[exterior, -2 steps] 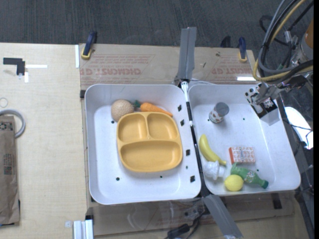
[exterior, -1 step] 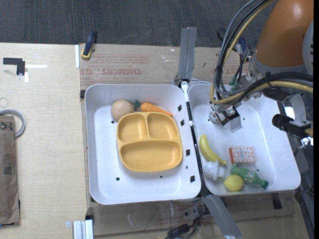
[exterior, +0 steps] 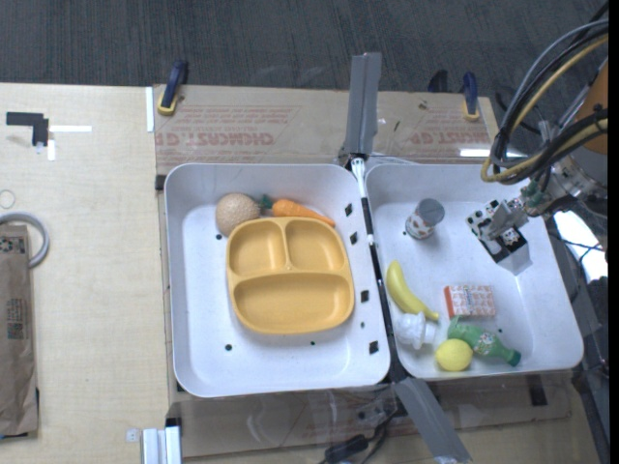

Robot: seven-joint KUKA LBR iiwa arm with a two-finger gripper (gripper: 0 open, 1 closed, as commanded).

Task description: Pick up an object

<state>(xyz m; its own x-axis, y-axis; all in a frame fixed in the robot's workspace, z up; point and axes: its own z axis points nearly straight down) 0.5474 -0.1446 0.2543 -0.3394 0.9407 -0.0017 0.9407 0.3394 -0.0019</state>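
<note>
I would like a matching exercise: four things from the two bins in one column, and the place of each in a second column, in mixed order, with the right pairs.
Things:
1. yellow tray
2. banana
3. lemon
4. carrot

Places:
A. right bin, near its front edge, beside the green bottle
B. left bin, along the tray's far rim
C. middle of the left bin
D. right bin, close to the divider between the bins

Pairs: 1-C, 2-D, 3-A, 4-B
</note>
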